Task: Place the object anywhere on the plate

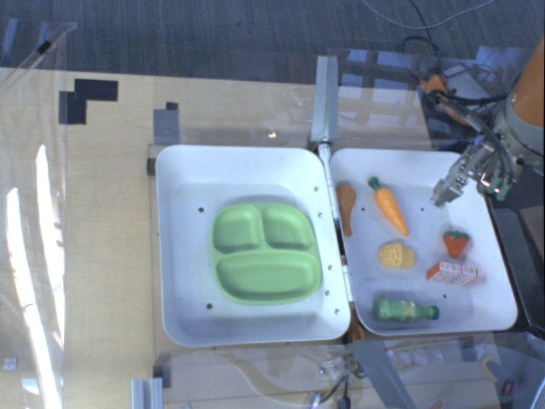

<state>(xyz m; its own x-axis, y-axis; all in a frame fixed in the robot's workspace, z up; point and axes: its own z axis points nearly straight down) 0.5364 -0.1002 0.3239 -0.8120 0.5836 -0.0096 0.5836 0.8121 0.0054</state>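
A green plate [266,255] with three compartments lies in the left bin [183,228]. The right bin [494,288] holds a carrot [390,206], a brown bread-like piece [347,204] by its left wall, a yellow corn piece [396,255], a strawberry [456,243], a small orange-and-white carton [453,273] and a green bottle [405,310] lying on its side. My gripper [449,191] hangs over the right bin's upper right part, above and right of the carrot, with nothing seen between its fingers.
A metal divider [324,100] runs between the bins at the back. Cables and a dark edge lie behind the right bin [443,92]. Wooden benchtop [85,254] extends to the left of the bins.
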